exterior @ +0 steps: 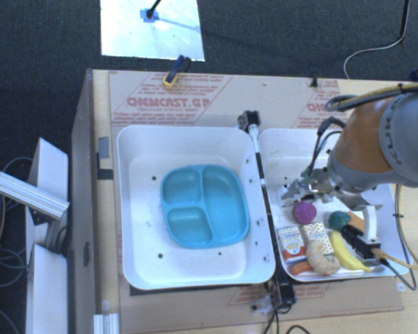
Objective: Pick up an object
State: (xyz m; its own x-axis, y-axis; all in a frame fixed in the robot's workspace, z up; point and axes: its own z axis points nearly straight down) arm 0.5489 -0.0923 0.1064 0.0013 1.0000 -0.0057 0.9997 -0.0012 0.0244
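Lying closest, at the near edge of the right bin (287,157), are a beige lump (324,261) and a banana (344,250), the two touching. Two small printed packets (291,241) are sitting just left of them. Behind these, a teal thing (338,219) is resting near the banana's far end. The ball (305,211) is sitting left of the teal thing, in the middle of the right bin. It is looking round, small and purple-magenta, with nothing on top of it.

The gripper (297,188) is hanging just above and behind the ball, close to it. Whether it is released or clenched cannot be told, and nothing is showing in its grasp.

The left bin (145,152) is holding a blue plate (203,206) with three compartments, sitting flat near its middle.
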